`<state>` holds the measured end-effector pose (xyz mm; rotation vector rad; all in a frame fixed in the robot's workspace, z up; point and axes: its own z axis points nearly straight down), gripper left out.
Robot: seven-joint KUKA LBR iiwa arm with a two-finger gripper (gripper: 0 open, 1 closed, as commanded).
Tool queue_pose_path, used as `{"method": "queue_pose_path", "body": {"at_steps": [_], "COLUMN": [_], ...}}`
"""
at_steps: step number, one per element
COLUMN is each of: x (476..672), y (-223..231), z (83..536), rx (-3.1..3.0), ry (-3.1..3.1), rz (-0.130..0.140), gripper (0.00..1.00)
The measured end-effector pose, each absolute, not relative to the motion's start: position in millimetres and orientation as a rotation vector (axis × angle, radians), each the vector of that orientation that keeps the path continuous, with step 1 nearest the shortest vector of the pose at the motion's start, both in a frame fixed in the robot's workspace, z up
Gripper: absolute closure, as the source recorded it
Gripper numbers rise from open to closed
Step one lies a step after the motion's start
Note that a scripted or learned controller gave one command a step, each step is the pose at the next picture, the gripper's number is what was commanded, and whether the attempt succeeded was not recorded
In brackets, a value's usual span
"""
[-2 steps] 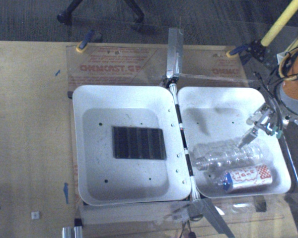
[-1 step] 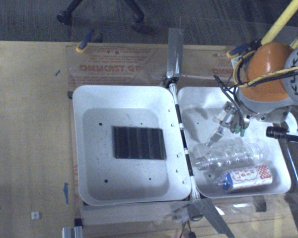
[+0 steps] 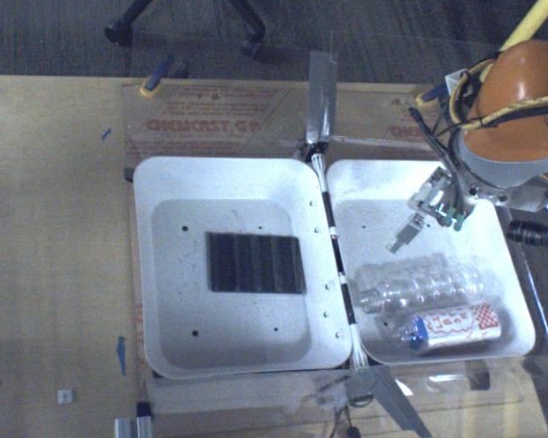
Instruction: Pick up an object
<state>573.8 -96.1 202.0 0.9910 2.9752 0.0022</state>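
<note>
Poised above the right bin (image 3: 516,272) with the pincer (image 3: 422,219) carrying nothing, whether parted or together impossible to tell from this slant. Below and just toward the near side of the pincer: 1 clear plastic bottle (image 3: 425,286) on its side, and past it a red-patterned tube (image 3: 457,325) touching it. Best to descend squarely over the bottle's middle, straddle across its width rather than its length, and avoid nudging the tube.

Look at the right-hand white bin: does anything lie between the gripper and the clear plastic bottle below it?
Nothing visible does. The gripper hangs over bare floor of the right white bin, and the clear plastic bottle lies on its side just below in the view. The red-and-white patterned tube lies beyond the bottle, not between.
</note>
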Motion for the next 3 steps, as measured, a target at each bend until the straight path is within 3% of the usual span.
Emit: {"method": "queue_pose_path", "body": {"at_steps": [1, 2, 3], "x": [528.7, 576.5, 578.4], "y": [-145, -167, -168], "z": [113, 88, 100], "rx": [1.153, 1.422, 1.419], "ry": [2.919, 2.793, 2.787], "rz": [0.001, 0.003, 0.006], "gripper": [0.0, 0.0, 1.0]}}
